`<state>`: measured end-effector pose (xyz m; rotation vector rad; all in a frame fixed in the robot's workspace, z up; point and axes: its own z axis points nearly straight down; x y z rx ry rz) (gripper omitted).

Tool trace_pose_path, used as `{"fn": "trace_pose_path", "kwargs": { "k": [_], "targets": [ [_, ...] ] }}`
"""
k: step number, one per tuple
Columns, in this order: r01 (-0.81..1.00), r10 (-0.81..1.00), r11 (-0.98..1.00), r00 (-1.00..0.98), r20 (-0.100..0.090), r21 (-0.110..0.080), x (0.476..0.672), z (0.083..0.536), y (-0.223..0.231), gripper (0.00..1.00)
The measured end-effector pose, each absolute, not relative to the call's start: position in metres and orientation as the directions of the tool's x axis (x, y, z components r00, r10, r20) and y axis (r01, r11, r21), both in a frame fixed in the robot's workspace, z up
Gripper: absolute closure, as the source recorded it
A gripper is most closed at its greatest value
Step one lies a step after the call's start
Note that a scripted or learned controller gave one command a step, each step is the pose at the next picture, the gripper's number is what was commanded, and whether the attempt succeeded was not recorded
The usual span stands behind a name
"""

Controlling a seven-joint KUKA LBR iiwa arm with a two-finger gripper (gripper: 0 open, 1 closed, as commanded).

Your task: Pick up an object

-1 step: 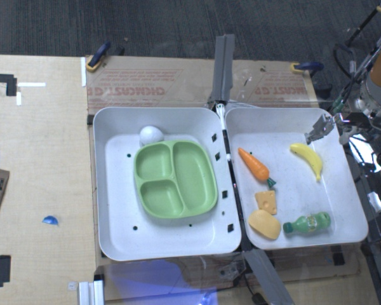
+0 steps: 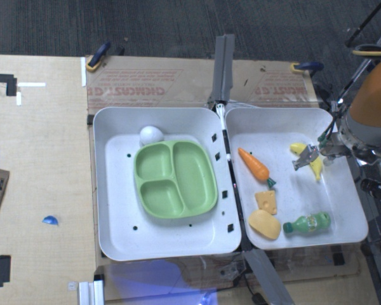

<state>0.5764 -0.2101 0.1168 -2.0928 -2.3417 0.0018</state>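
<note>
The right bin holds an orange carrot, a small cheese wedge, a pale yellow rounded piece, a green bottle lying on its side, and a yellow banana. My gripper hangs low over the banana at the bin's right side and covers its middle, so yellow shows on both sides of it. I cannot see whether it touches the banana. The arm with its orange band enters from the right.
The left bin carries a green divided plate with a white ball at its far left corner. A grey divider bar runs between the bins at the back. Cardboard lies behind the bins.
</note>
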Motion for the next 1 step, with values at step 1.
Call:
{"fn": "trace_pose_path", "kwargs": {
  "k": [1],
  "targets": [
    [0.981,0.981,0.192,-0.192,0.004,0.002,0.6085,0.0918,-0.2172,0.0]
  ]
}}
